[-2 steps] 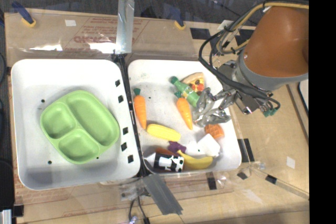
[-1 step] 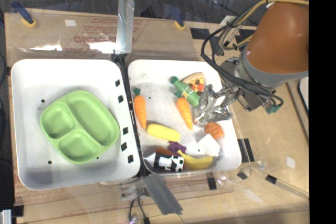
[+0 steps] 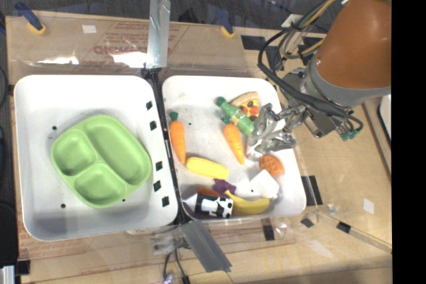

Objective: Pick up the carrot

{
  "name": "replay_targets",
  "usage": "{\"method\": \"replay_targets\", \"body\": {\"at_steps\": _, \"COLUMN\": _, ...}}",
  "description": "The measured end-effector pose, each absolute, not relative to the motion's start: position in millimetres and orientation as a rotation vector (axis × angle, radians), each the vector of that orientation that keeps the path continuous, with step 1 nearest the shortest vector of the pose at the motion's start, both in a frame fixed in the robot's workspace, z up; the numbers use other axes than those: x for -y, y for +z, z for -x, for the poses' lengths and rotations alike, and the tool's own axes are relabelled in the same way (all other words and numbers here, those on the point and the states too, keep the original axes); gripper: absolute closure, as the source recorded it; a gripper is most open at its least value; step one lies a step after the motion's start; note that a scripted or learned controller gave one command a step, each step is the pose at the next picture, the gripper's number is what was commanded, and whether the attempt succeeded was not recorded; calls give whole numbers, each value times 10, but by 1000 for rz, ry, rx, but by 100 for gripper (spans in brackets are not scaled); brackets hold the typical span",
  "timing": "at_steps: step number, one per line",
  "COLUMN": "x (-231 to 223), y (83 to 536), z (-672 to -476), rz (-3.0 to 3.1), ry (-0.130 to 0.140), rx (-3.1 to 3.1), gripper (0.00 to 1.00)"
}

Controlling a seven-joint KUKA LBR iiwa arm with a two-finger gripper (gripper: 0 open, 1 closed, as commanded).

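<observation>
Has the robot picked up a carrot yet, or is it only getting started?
Not yet. Both carrots lie in the right bin: one carrot by its left wall, another carrot in the middle. The gripper hovers just right of the middle one. Closing on it and lifting remain.

Fixed overhead camera, slanted down; both bins (image 3: pixel 86 86)

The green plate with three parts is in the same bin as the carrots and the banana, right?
Not quite. The camera view shows the green plate alone in the left bin. The two carrots and the banana lie in the right bin, where the gripper hovers.
</observation>
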State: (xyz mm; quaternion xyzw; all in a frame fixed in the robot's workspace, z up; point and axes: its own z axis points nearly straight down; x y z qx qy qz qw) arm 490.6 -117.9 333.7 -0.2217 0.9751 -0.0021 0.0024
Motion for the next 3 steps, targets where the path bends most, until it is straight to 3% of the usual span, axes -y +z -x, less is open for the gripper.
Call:
{"method": "replay_targets", "body": {"at_steps": 1, "x": 1829, "y": 3794, "z": -4901, "rz": 1113, "ry": -6, "rx": -2934, "gripper": 100}}
{"method": "replay_targets", "body": {"at_steps": 2, "x": 1845, "y": 2646, "z": -4990, "rz": 1515, "ry": 6, "rx": -2755, "gripper": 100}}
{"method": "replay_targets", "body": {"at_steps": 3, "x": 1355, "y": 2291, "z": -4773, "rz": 1345, "ry": 2, "rx": -2840, "gripper": 100}}
